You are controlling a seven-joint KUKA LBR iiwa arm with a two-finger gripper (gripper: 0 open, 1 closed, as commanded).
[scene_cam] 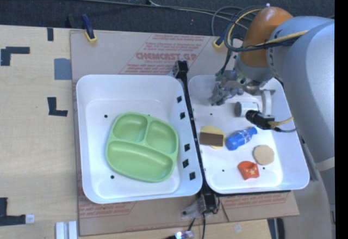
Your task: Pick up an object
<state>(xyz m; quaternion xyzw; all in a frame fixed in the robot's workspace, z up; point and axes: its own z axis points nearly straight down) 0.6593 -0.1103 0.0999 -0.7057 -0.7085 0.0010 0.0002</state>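
With the gripper (pixel 218 96) low at the right bin's (pixel 293 178) far-left corner — finger state cannot be told — shift nearer, centre over the sandwich (pixel 211 138), then descend squarely.

Wooden bench (pixel 32 140), black tape marks on top. Brown cardboard sheet (pixel 157 53) lies flat on it, red print showing, clamped at far edge. Two white bins sit on cardboard, touching: left bin (pixel 89 123), right bin (pixel 288 172).
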